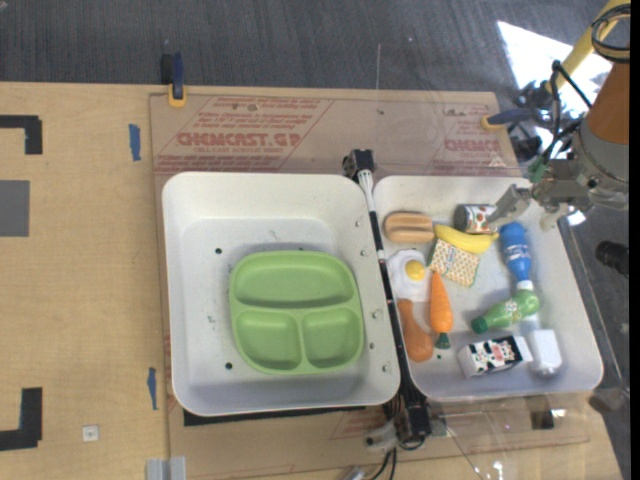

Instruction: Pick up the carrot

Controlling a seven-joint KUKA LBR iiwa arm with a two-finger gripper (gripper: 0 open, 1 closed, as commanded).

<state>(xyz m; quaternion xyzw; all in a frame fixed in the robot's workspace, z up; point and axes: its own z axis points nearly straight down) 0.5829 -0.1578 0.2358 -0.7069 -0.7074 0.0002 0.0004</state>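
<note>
The carrot (440,303) lies in the right bin (580,298), toward that bin's left side and about midway between its far and near walls. It is a smooth, glossy orange cone of toy plastic, with its long axis running nearly far-to-near; the narrow tip points to the far wall and the blunt, thicker end to the near wall. Just to its left sits a flat fried egg (407,270), white with a round yellow yolk, and nearer the left wall a duller orange-brown sausage (415,334) lies along almost the same line. A yellow waffle-textured wedge (455,262) touches the carrot's tip from the far right, beside a curved yellow banana (466,238) and a rounded hot dog bun (408,227). A black-and-white milk carton (494,354) lies close to the blunt end, with a green bottle (506,313) and a blue bottle (514,249) further right.

The left bin (190,298) is shallow, white and matte, and carries a soft green plate (295,310) with three compartments and rounded corners.

The hand (530,200) hangs over the far right corner of the right bin, well apart from the carrot; whether its metal fingers are spread or closed cannot be made out. The table (70,298) shows pale wood grain.
</note>
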